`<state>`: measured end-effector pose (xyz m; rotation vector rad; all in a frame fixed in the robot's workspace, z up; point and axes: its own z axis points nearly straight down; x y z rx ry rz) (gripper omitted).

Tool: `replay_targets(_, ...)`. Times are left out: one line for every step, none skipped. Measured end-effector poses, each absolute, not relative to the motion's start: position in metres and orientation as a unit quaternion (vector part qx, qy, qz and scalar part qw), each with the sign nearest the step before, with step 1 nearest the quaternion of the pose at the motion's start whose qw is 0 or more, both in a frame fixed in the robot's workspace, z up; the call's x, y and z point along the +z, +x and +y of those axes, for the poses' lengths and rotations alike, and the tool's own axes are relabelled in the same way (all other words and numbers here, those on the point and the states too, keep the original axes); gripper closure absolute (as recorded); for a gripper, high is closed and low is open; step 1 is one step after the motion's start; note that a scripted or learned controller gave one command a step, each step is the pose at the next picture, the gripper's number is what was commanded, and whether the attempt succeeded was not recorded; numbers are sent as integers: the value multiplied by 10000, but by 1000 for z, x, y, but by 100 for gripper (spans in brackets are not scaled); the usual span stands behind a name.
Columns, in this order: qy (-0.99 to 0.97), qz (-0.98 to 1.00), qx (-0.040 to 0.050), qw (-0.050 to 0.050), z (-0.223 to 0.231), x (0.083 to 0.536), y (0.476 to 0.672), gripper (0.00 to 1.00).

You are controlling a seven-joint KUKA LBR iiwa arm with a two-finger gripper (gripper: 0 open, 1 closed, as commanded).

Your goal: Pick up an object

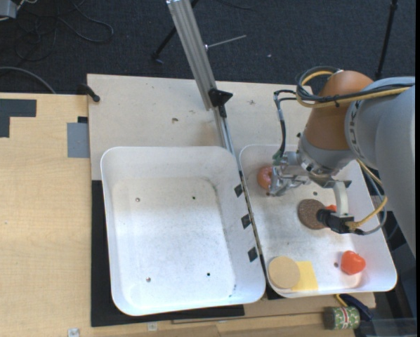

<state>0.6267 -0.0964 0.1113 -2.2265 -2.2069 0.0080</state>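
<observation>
End effector (pixel 279 181) low at right bin's (pixel 378 283) far-left corner, beside orange ball (pixel 265 176); finger state indiscernible. Nothing visibly grasped; pick still pending.

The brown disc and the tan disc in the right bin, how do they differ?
The brown disc is dark and speckled; the tan disc is pale and plain. The brown disc sits mid-bin, just below the gripper, apart from other items; the tan disc lies at the bin's near left corner, touching a yellow block. The tan disc looks slightly larger. Both are round, flat and lying in the right bin.
</observation>
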Motion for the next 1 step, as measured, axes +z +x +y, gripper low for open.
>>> replay_targets(-7098, -7044, -5, -7, -102, 155, 628, 100)
